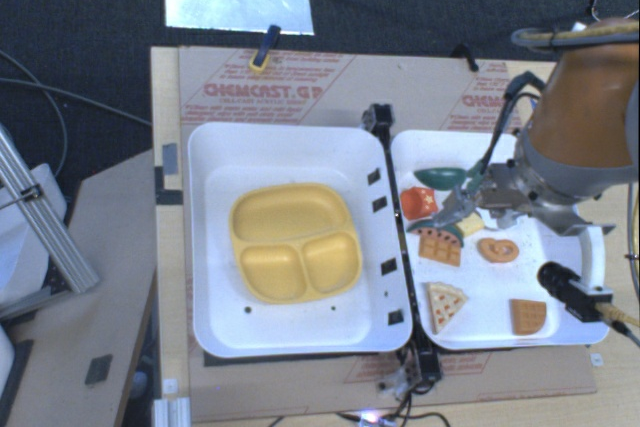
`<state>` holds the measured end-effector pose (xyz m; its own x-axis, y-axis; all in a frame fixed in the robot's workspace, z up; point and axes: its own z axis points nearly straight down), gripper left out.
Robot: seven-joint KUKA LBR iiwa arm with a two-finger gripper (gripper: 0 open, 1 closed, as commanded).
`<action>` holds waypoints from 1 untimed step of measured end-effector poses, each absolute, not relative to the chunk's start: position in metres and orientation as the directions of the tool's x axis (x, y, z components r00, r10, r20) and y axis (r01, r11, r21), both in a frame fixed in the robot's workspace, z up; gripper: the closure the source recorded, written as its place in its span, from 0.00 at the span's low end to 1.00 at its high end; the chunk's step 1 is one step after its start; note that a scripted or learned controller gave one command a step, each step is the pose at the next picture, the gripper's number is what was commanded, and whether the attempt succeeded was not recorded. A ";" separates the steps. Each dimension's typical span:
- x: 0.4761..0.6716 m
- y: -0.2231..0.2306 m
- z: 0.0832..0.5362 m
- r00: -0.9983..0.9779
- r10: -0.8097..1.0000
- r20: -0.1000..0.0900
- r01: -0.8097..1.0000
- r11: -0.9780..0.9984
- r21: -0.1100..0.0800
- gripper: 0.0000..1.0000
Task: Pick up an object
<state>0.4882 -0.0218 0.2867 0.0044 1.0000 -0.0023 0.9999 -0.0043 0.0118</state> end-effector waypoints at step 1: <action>0.484 -0.090 0.130 0.007 1.000 -0.001 1.000 -0.007 -0.010 0.00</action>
<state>0.4838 -0.0903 0.1296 0.0071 1.0000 -0.0012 0.9999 -0.0071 -0.0100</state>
